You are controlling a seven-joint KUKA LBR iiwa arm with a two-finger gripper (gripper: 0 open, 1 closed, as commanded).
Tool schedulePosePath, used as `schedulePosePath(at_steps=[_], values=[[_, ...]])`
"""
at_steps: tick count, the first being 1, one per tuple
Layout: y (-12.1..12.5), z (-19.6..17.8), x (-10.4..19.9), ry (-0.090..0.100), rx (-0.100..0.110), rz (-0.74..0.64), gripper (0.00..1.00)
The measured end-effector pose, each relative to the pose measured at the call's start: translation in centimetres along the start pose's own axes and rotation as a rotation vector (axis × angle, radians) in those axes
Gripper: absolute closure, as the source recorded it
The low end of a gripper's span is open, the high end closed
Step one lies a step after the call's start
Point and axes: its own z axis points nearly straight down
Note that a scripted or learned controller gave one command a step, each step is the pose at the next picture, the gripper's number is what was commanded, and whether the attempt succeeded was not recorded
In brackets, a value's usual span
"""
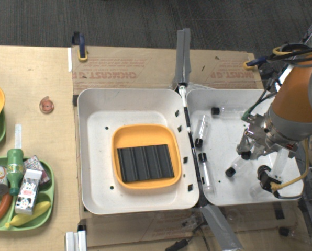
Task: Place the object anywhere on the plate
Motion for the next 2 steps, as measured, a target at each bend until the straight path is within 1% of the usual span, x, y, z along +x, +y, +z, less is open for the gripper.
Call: schedulePosePath(at_steps=[1,2], values=[[6.4,-0.9,-0.3,0.002,-0.007,-0.002,1.00],[12.7,-2.2,0.8,0.002,-0.009,-0.213,1.00]])
